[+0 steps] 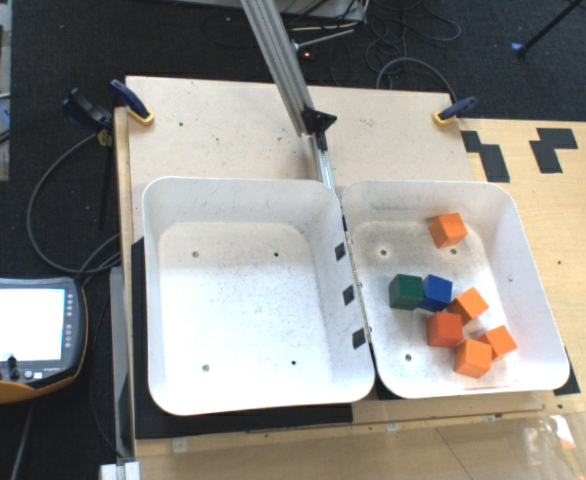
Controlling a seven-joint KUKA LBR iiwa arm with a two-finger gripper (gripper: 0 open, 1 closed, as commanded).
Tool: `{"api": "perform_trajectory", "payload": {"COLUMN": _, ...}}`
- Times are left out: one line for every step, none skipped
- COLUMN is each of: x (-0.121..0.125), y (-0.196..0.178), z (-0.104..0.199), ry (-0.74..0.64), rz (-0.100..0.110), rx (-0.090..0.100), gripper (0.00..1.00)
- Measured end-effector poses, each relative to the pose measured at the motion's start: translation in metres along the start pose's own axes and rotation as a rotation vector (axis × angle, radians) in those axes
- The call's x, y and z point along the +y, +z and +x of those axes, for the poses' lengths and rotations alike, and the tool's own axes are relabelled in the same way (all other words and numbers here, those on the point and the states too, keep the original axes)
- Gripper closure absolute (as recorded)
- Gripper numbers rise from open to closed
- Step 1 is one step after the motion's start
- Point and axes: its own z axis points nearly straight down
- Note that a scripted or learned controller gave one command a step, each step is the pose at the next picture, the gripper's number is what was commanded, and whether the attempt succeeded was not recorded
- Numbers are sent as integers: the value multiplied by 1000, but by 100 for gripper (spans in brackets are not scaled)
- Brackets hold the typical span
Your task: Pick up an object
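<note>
Candidate objects: small cubes, mostly orange, one green cube, one blue cube, clustered in the right-hand white bin. Gripper state: cannot tell. Risk: tight packing may deflect the grasp.

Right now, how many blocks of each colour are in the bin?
Orange blocks: 4
Red block: 1
Green block: 1
Blue block: 1
Total: 7, all in the right bin.
</note>
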Motion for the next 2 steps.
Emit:
{"api": "perform_trajectory", "payload": {"x": 1, "y": -10, "z": 0, "ry": -2, "rz": -1, "rx": -1, "gripper": 100}}
{"api": "perform_trajectory", "payload": {"x": 2, "y": -19, "z": 1, "ry": -3, "rz": -3, "rx": -3, "gripper": 100}}
